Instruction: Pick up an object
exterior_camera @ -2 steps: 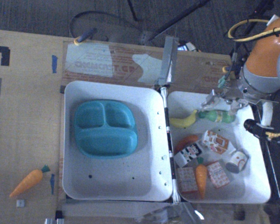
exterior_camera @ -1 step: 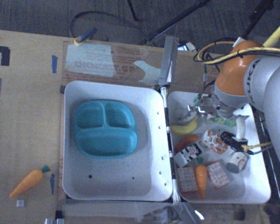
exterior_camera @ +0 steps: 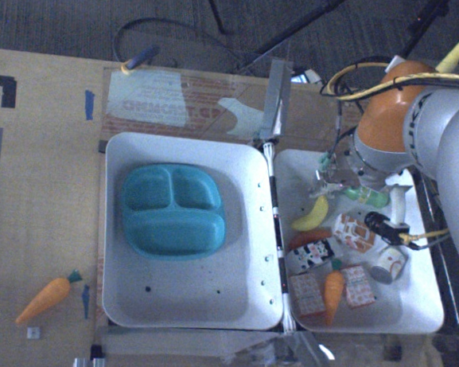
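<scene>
The pincer (exterior_camera: 331,182) of the grey arm (exterior_camera: 445,134) hangs over the right bin (exterior_camera: 426,312), at the upper end of a yellow banana (exterior_camera: 313,213); whether its fingers are spread or pressed together cannot be told from this slanting overhead view, as the orange-banded wrist (exterior_camera: 388,121) and tangled cables crowd the tool. Nothing is seen lifted between the fingers, so the pick appears not yet made: the approach looks done, while the grip and the lift remain.

The banana, the likeliest target, lies on the bin floor just below the pincer, its long axis running from about one o'clock down to seven o'clock, with a gentle curve and its upper tip nearest the tool.

Moving outward, a green bottle-like item (exterior_camera: 366,196) lies at three o'clock of the pincer, and an orange-and-white carton (exterior_camera: 355,232) sits toward four o'clock. A black-and-white cow-patterned piece (exterior_camera: 313,255) rests at six o'clock of the banana. Farther down lies a toy carrot (exterior_camera: 332,292), its long axis near upright in the frame, leafy end toward twelve o'clock.

At nine o'clock, the left bin (exterior_camera: 116,289) holds a teal divided plate (exterior_camera: 174,209). A second carrot (exterior_camera: 44,299) lies on the worktop (exterior_camera: 26,225), far toward eight o'clock, its green top pointing to about two o'clock.
</scene>
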